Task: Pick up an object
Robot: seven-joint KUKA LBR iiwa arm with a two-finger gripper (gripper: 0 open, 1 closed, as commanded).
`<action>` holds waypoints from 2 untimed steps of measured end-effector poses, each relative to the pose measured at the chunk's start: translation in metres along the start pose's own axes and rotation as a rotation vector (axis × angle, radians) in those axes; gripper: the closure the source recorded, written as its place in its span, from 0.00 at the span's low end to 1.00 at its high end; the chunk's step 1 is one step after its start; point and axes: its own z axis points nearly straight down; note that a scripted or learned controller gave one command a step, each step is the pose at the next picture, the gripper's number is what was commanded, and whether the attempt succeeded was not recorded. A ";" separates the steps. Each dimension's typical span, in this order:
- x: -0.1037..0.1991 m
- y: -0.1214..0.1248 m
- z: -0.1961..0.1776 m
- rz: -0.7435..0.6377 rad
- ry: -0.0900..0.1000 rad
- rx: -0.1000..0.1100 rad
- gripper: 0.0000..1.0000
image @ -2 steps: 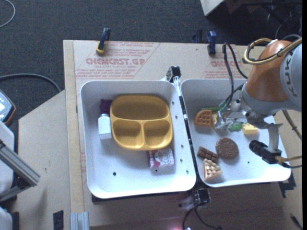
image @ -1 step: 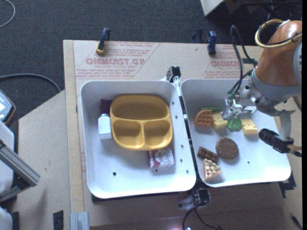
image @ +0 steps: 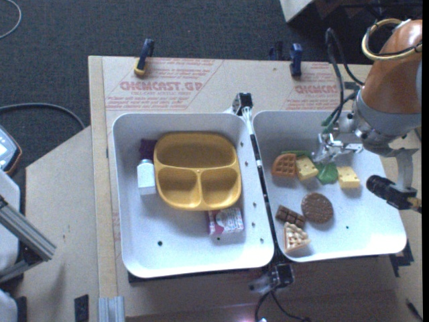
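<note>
Two shallow white bins point(image: 134, 200) sit side by side, and the grey-and-orange arm's two-finger gripper point(image: 328, 151) hangs low in the right one, its metal tips lost against the clutter, so I cannot tell their spread. Right beneath it lie a flat green toy piece point(image: 328, 174), half covered, and yellow cheese blocks point(image: 307, 170); a waffle point(image: 284, 166) lies just left, a round brown cookie point(image: 317, 208) nearer me.
</note>
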 end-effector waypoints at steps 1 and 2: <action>0.057 -0.003 0.010 -0.005 0.004 0.009 1.00; 0.063 -0.013 -0.002 -0.001 0.003 0.008 1.00</action>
